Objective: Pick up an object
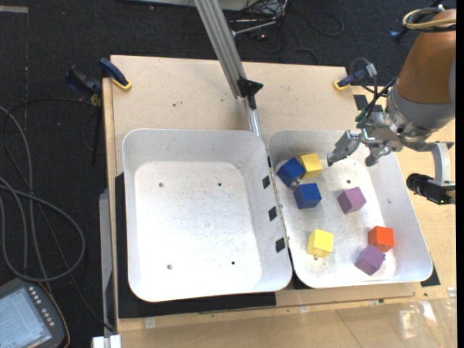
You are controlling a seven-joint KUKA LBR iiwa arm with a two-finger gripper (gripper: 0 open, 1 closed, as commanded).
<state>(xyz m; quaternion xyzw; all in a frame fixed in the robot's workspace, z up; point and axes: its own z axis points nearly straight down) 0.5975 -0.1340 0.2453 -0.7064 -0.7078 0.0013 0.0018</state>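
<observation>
Beige bench (188,93) — two white bins (145,151), black carpet (43,49), cables.

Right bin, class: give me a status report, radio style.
Tool open, holding nothing, above right bin far edge. Seven blocks loose in bin. Nearest: yellow block, touching blue block.
</observation>
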